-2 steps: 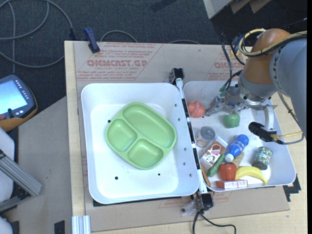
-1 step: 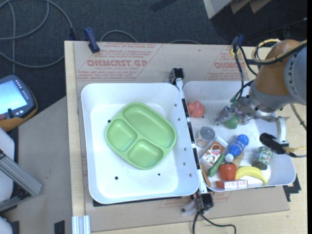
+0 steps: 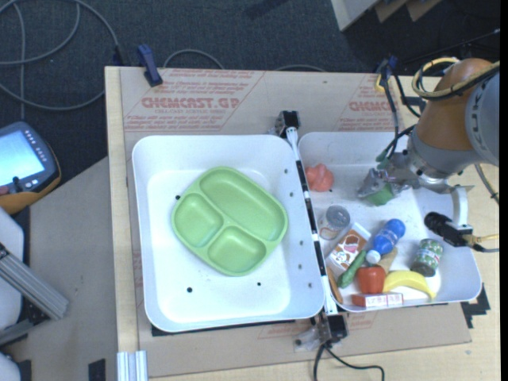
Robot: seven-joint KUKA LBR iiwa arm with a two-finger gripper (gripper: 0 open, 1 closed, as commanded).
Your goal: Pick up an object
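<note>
Gripper (image 3: pixel 381 185) seen low in right bin (image 3: pixel 349 145), at green object (image 3: pixel 382 194); finger state cannot be told. Nearby: orange lump (image 3: pixel 320 178), blue bottle (image 3: pixel 386 238), tomato (image 3: pixel 370 279), banana (image 3: pixel 409 282). Green tray (image 3: pixel 229 221) set in left bin (image 3: pixel 159 213).

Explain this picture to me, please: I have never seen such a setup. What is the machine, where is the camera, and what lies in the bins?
One camera looks down at a slant on a bench with two white bins. The grey and orange robot arm reaches in from the right; its gripper sits low in the right bin, beside something green. Whether it holds anything cannot be told. The left bin holds a green divided plate. The right bin holds small items: a banana, a tomato, a blue bottle, an orange-pink lump and some packets.
</note>
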